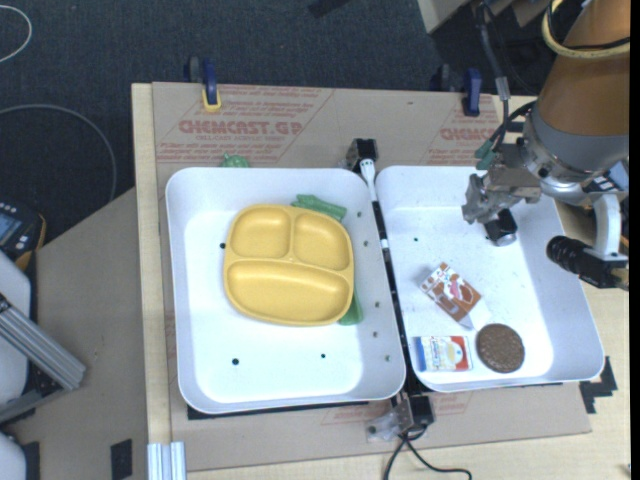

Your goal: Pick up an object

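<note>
Cardboard-brown sheeting covers the tabletop [300, 118], where two shallow white bins sit side by side. Grey with an orange band, the arm [585, 78] reaches in from the right, its gripper [497, 213] hanging low over the far part of the right bin [560, 308]; whether the jaws are parted or closed cannot be told from this angle, and nothing can be seen between them. Filling much of the left bin [200, 298] is a yellow divided plate [288, 265], lying flat with a green item [320, 206] poking out from under its far edge. Toward the near side of the right bin lie three small things: a red-and-white packet [450, 292], tilted, a white carton [441, 353] at the near rim, and just beside it a brown round disc [499, 348].
</note>
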Controlling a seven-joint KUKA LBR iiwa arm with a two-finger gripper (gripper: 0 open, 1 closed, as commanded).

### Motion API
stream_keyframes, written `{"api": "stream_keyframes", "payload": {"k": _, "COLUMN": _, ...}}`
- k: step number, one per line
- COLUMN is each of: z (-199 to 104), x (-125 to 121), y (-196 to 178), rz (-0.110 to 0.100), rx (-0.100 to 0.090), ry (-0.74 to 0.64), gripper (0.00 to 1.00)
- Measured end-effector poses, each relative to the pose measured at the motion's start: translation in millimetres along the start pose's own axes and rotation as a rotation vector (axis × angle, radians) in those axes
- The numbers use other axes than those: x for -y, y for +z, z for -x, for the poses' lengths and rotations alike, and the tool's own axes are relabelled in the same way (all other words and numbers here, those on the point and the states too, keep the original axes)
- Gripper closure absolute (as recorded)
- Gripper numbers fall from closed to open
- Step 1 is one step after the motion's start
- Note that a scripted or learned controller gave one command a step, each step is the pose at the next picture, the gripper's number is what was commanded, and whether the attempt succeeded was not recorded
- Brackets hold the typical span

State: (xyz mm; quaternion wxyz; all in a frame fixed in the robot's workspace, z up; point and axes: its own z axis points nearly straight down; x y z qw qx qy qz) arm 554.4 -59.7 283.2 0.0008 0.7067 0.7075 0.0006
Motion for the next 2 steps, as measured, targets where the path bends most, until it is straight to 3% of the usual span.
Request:
{"api": "stream_keyframes", "payload": {"k": 1, "z": -110.1, "x": 42.6, "y": -62.7, "rz": 0.005, "rx": -0.005, "ry": -0.012, "gripper": 1.00}}
{"api": "stream_keyframes", "payload": {"k": 2, "z": -175.3, "x": 59.1, "y": -103.3, "rz": 0.003, "rx": -0.004, "ry": -0.008, "gripper": 1.00}}
